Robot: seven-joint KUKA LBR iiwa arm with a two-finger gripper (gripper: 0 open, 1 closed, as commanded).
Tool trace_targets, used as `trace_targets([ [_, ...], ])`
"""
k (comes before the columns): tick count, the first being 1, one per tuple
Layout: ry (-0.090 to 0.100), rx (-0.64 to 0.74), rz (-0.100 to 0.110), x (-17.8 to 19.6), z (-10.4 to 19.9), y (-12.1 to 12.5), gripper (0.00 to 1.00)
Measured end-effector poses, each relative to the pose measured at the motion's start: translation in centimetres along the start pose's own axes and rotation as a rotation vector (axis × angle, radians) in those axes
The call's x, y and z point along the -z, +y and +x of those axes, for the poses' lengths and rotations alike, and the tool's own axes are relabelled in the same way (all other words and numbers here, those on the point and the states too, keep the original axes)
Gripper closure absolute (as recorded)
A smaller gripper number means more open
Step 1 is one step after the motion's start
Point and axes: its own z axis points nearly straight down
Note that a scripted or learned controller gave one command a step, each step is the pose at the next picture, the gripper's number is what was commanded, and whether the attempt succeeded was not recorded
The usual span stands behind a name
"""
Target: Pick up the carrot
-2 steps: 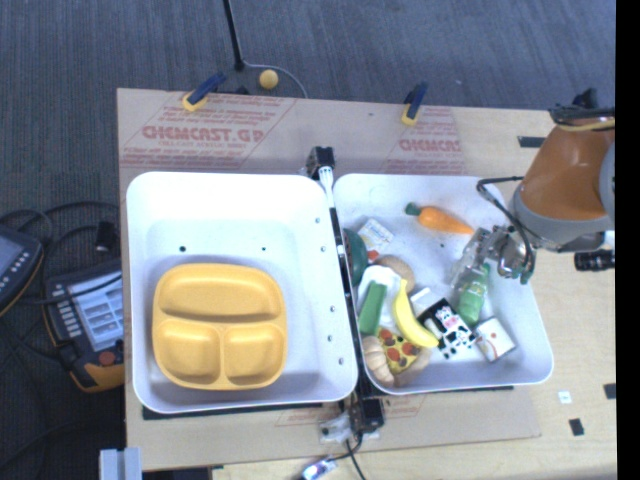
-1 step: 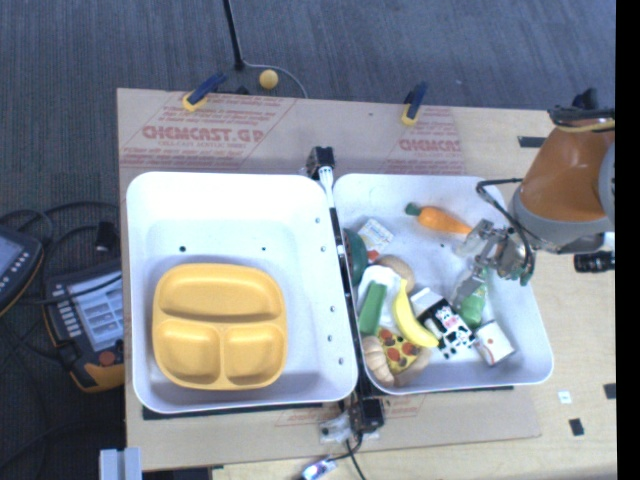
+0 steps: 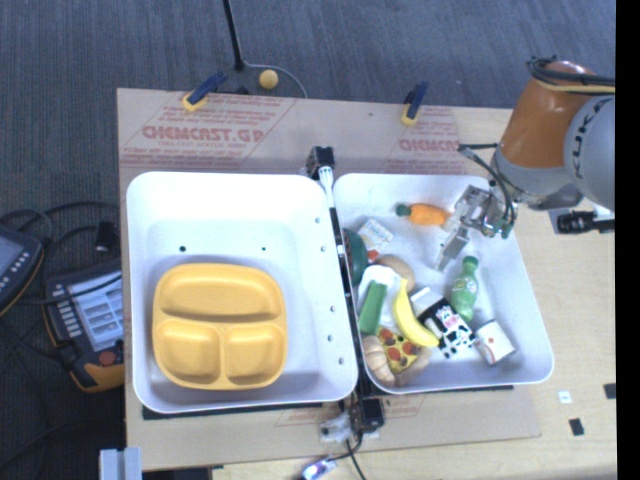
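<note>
Small orange plastic carrot with green top lies at far end of right white bin, apart from the toy clutter nearer, so reachable; grey two-finger gripper hangs just right of it, fingers spread, holding nothing.

The arm reaches in from the right, its pincer seemingly parted.

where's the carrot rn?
The carrot lies in the right bin, near its far wall, apart from the toy-food pile nearer the camera. The end effector hangs just to its right, not touching it.
</note>
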Motion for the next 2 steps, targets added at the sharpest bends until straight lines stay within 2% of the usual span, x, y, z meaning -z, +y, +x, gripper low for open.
trace_targets([
  [1,-0.017,-0.176,0.025,0.0,1.2,2.5,0.0],
  [2,-0.024,-0.464,0.02,-0.3,2.5,4.8,0.0],
])
